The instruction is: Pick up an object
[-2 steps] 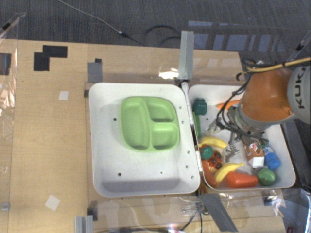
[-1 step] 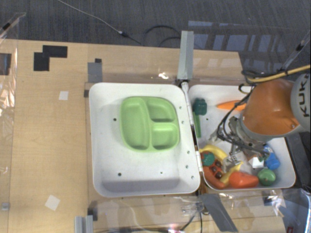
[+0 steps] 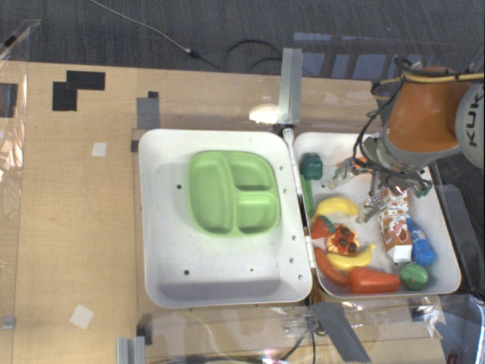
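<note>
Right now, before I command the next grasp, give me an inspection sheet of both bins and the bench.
Surface: wooden bench under clear sheeting, two white bins.
Job's things: right bin holds bananas, red pepper, carton, green ball, green cup.
Clutter: green divided tray in left bin.
Claw: claw hangs above the right bin, beside the carton.
Cables: black cable behind the bench.
Surroundings: dark carpet.

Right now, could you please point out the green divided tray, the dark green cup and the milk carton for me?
green divided tray point(image 3: 232, 192): camera view, on its central ridge.
dark green cup point(image 3: 311, 165): camera view, on its side.
milk carton point(image 3: 395, 227): camera view, on its printed face.
</note>
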Robot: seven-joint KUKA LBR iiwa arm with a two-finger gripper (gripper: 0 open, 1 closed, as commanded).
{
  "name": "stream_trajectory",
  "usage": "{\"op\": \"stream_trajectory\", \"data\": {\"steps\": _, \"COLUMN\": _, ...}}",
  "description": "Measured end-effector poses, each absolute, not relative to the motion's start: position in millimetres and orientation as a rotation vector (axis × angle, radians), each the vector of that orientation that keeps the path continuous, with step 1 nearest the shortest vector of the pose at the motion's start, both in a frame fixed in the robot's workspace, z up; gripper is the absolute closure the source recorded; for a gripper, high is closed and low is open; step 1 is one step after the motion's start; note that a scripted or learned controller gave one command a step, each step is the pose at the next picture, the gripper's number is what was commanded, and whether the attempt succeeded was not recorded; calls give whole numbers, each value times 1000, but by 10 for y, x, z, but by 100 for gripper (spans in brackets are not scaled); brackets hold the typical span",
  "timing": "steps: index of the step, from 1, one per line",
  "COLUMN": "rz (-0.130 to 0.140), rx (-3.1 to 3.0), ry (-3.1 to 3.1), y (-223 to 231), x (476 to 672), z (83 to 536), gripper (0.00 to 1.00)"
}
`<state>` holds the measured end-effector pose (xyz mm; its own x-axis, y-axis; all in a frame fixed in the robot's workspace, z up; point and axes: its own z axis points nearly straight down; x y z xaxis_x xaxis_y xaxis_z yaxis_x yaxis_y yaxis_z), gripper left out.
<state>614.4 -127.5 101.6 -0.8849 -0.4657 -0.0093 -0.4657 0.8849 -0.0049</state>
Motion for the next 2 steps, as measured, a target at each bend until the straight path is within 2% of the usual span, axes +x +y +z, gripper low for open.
{"op": "stream_trajectory", "data": {"steps": 1, "rz": -7, "rx": -846, "ry": 3015, "y": -1876, "x": 5765, "z": 883, "gripper": 0}}
{"op": "stream_trajectory", "data": {"steps": 2, "rz": -6, "rx": -716, "ry": 3047, "y": -1965, "x": 5372, "z": 888, "gripper": 0}}
